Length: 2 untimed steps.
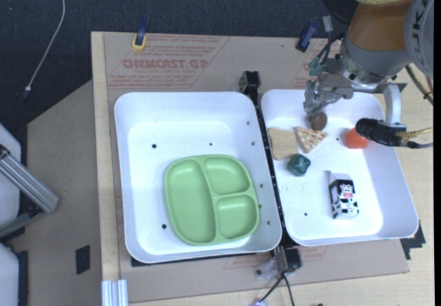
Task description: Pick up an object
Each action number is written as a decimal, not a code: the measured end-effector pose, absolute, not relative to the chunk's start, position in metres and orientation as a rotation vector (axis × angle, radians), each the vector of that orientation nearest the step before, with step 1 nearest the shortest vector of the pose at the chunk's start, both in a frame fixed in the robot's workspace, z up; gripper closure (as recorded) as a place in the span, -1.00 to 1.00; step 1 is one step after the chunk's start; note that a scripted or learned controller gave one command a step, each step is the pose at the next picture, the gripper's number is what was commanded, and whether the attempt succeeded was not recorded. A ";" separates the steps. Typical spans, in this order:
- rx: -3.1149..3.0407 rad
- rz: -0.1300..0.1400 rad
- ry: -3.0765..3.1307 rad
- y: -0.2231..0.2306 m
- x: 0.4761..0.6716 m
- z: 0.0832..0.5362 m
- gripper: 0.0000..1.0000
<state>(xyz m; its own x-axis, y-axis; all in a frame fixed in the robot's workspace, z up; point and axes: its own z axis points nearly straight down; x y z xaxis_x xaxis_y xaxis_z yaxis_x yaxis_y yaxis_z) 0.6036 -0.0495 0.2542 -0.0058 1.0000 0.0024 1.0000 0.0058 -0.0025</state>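
My gripper (317,113) hangs over the back of the right bin (386,222), its fingers pointing down. A small brown rounded object (318,121) sits between the fingertips, and the gripper is shut on it. Just below it lie a triangular pizza-like slice (311,138) and a tan bread-like piece (279,143). A teal lump (298,165) rests in front of those. An orange-red object (354,138) lies to the right, and a black-and-white toy (343,199) sits nearer the front.
The left bin (138,125) holds a green divided plate (210,198). A black divider with clips (249,81) runs between the bins. The arm's grey and orange body (386,15) looms over the back right corner, with a black fitting (380,131) beside the orange-red object.
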 end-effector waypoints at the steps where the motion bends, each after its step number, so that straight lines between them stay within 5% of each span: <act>1: -2.211 0.000 -2.226 0.011 0.597 0.246 1.00; 2: -2.211 0.002 -2.225 0.071 0.592 0.235 1.00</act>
